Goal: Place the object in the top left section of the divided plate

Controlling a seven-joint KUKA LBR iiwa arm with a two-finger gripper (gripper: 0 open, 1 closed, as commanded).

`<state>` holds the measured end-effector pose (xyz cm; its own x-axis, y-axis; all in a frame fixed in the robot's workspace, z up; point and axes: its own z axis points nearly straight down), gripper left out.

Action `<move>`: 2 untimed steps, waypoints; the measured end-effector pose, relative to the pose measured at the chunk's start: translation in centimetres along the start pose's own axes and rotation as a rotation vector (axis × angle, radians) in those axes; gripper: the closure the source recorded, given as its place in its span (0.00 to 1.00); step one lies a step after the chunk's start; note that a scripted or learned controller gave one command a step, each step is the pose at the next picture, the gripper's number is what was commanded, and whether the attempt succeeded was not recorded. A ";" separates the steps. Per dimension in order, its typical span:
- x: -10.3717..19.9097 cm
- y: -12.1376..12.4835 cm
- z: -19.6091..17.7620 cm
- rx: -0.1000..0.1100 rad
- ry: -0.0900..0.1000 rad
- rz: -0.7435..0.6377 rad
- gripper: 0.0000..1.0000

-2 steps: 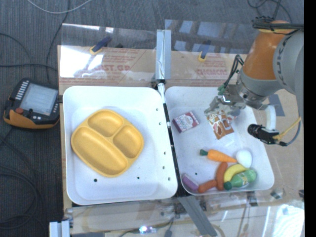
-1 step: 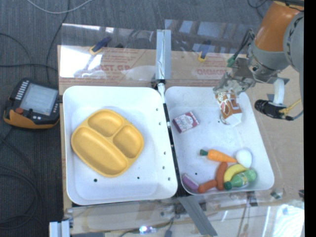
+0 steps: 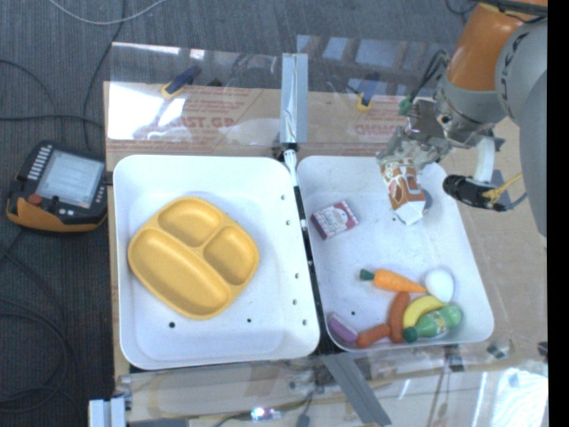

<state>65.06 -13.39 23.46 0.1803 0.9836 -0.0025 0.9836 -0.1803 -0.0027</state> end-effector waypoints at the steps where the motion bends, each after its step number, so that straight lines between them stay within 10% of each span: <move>1: 10.1 -8.1 3.9 0.004 0.001 0.073 1.00; 2: 15.8 -15.0 2.6 0.005 -0.001 0.535 1.00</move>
<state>53.15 4.87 20.86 0.6568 0.7541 -0.0054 0.7541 -0.6568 -0.0053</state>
